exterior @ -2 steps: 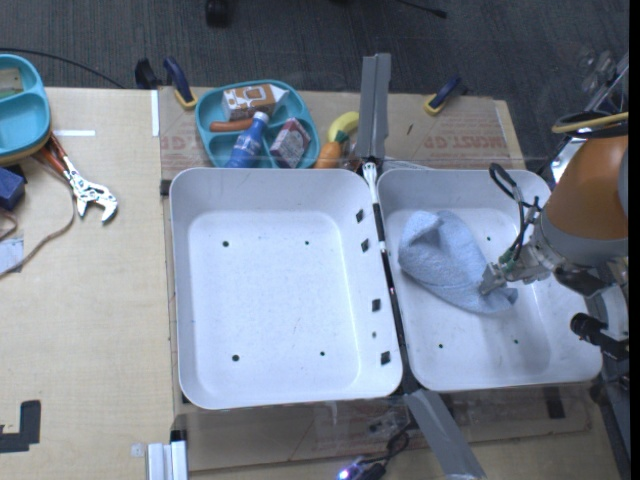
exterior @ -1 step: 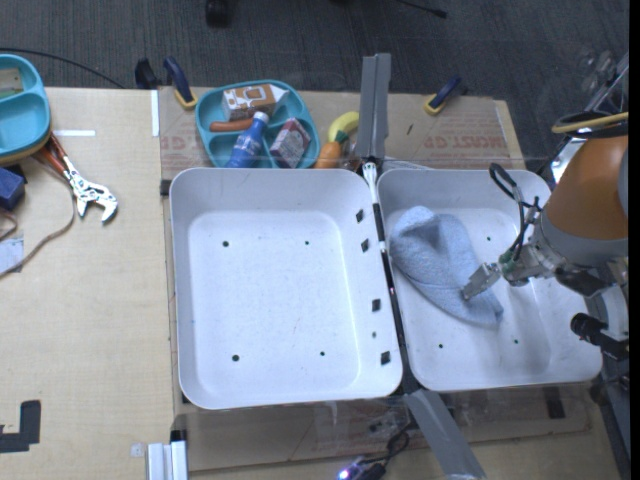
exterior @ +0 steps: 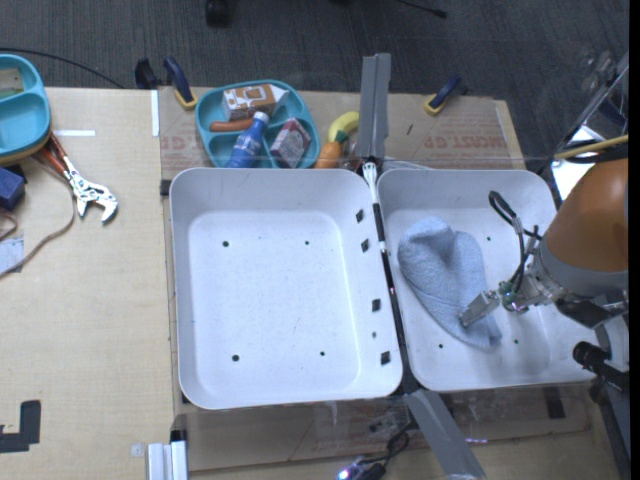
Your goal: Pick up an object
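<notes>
A pale blue-grey cloth [exterior: 443, 270] lies crumpled in the right bin [exterior: 520, 363], stretching from the bin's middle toward its front. My gripper [exterior: 482, 308] reaches in from the right and sits low over the cloth's front right end, touching or nearly touching it. The orange band of the arm [exterior: 600, 218] hangs over the bin's right wall. A thin black cable [exterior: 505, 213] loops up from the wrist.
The left bin [exterior: 200, 298] stands beside the right one, with a grey bar [exterior: 375, 98] behind the divide. Behind the bins sit a blue tray [exterior: 215, 138] of small items and a banana [exterior: 343, 126]. A wrench [exterior: 88, 196] lies on the bench at left.
</notes>
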Controlling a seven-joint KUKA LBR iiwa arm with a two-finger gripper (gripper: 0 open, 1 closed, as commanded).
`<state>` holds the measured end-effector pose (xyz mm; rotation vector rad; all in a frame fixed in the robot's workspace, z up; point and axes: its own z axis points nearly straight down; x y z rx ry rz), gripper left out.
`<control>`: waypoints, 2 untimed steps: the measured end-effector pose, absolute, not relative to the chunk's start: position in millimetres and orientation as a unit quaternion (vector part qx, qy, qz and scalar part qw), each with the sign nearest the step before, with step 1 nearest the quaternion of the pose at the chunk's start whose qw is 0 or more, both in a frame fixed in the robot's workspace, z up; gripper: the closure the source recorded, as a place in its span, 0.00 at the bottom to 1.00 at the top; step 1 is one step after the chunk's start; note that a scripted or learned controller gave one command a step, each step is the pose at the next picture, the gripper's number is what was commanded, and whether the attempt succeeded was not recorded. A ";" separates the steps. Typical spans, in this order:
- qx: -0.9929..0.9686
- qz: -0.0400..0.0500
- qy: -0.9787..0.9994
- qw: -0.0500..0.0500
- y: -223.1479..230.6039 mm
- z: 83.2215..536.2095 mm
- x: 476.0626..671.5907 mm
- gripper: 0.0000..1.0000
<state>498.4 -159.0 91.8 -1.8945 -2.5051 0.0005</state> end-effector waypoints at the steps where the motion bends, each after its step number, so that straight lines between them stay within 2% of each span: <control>1: -0.601 0.000 -0.799 0.000 -151.4 91.8 477.7 0.00; 2: -0.674 0.000 -0.739 0.000 -171.6 132.5 504.5 0.00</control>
